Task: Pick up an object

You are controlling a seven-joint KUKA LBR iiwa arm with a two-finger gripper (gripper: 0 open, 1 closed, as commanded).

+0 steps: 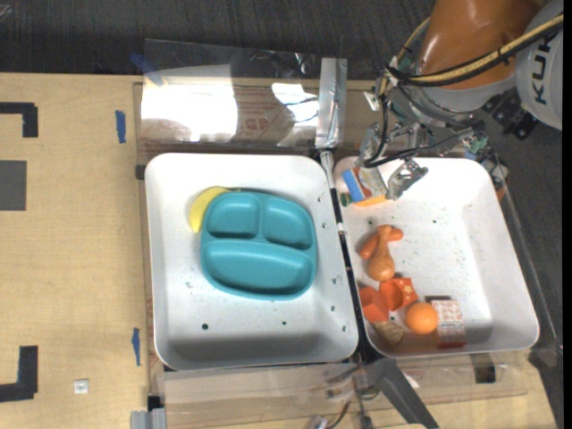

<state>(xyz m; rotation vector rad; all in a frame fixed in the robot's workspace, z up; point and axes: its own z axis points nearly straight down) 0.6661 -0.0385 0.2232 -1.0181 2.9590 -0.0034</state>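
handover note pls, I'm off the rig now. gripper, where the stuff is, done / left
Gripper: over the right bin's far-left corner, fingers look open, nothing between them.
Right bin: blue item right below the gripper; orange squash-shaped toy mid-left; red pieces, orange ball and a small box along the near edge.
Left bin: teal tray on a yellow item.
Done: nothing picked yet.
Left: grasp and lift one object.
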